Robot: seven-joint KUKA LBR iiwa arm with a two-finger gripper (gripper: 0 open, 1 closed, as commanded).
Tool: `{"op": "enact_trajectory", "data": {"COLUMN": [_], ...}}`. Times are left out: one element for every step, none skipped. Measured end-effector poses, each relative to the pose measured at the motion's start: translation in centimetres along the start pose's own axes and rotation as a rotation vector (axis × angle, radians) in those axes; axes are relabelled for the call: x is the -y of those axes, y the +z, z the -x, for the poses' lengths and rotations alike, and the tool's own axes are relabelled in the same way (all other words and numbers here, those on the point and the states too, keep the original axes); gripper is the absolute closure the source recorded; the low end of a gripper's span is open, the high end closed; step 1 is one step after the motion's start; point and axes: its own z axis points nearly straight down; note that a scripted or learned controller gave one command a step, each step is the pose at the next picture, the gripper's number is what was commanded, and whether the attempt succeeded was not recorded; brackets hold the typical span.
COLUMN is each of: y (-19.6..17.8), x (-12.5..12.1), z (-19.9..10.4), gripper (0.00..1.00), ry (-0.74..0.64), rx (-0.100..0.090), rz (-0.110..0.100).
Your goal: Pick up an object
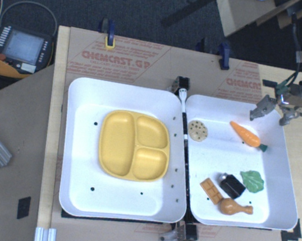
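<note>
In the left bin [80, 134] a yellow divided plate [134, 146] is lying flat near the middle, its three compartments holding nothing. The right bin [285, 172] is carrying all the loose items: a round speckled cookie [198, 130] is sitting just beside the shared edge, an orange carrot [246, 135] is lying at a slant toward the far side, and nearer the front a brown wafer bar [211, 190], a black block [232, 186], a green leafy piece [253, 181] and a tan drumstick [234, 207] are crowding together, several of them touching or nearly so.

The gripper [273, 111] is hovering over the far right of the right bin, its two fingers spread apart and gripping nothing. The carrot, the nearest candidate for the pick, is lying just below and slightly left of it, apart from the fingers.

The likely trouble appears to be of two kinds. The carrot is rounded and tapered, so the fingers closing off its middle could be squeezing it sideways and letting it roll out. If the arm is instead heading for the front cluster, the packed items are leaving little room for a finger on each side, and a descent there could be nudging neighbours or catching two things at once. The bin's far wall is also sitting close to the gripper.
</note>
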Motion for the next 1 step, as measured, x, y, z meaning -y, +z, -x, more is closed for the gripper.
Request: {"op": "enact_trajectory", "data": {"y": [-0.85], "x": [-0.28], "z": [-0.06], "gripper": [0.0], "ry": [-0.003], "rx": [0.003], "rz": [0.014]}}
